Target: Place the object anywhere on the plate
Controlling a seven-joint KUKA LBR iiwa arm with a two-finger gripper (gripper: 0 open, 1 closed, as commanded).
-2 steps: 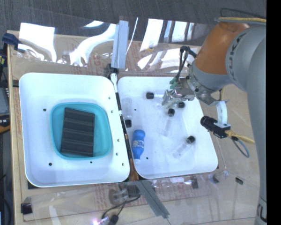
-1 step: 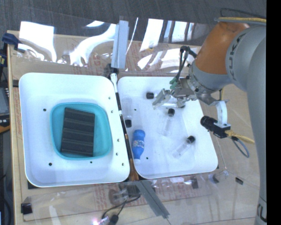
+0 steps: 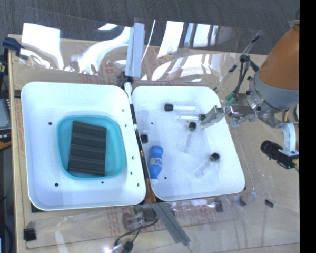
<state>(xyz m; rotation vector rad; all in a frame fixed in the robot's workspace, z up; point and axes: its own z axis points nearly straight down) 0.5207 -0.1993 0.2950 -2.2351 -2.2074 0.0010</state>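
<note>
- Tabletop point(image 3: 21, 67) of pale wood fills the frame, with glare from a clear sheet along the upper part and two white bins side by side on it.
- Left bin point(image 3: 37, 183), in the left half of the frame, holds a light blue plate point(image 3: 116, 141) near its middle.
- On the plate lies a dark grey ribbed block point(image 3: 88, 147), flat, tilted a little, with blue rim showing all round it.
- Right bin point(image 3: 231, 178), just right of centre, touches the left bin along their shared edge.
- Low in the right bin's left part, near the shared edge, lies a small blue bottle point(image 3: 155, 161) with a white label, well apart from the plate.
- Several clear vials with black caps lie scattered in the right bin: one point(image 3: 179, 108) near the top, one point(image 3: 191, 132) at the middle, one point(image 3: 206, 164) at the lower right.
- End effector point(image 3: 210, 116) hangs over the right bin's upper right part, pointing left, just beside the upper vials; I cannot tell whether it is wide or narrow, and nothing shows held in it.
- Grey arm with its orange band point(image 3: 284, 57) comes in at the upper right of the frame.
</note>
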